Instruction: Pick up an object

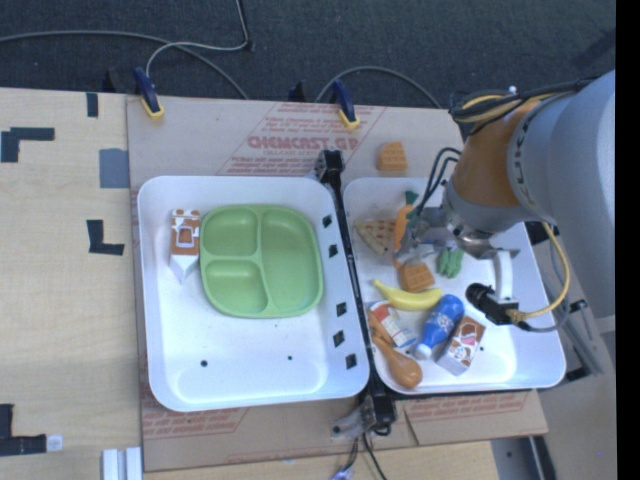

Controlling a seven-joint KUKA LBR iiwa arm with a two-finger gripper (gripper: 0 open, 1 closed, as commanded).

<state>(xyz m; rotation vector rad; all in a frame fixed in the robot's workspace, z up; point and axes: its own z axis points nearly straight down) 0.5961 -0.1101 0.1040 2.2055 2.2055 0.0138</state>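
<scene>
My gripper (431,234) reaches down into the right bin (525,360), near its far middle. Right beside it on the left lie an orange carrot (402,225) and a tan waffle slice (377,234). A brown bread cube (415,274) sits just below the gripper, and a green piece (450,262) lies to its lower right. Nearer the front are a yellow banana (405,295), a blue bottle (440,325), a small carton (462,346), a red-and-white packet (391,325) and a brown drumstick shape (399,365). I see nothing lifted off the bin floor.
The left bin (250,363) holds a green divided plate (262,260) and a small brown-and-white carton (184,241) at its left wall. An orange block (392,156) lies on the cardboard beyond the right bin. The grey arm (565,148) covers the bin's right side.
</scene>
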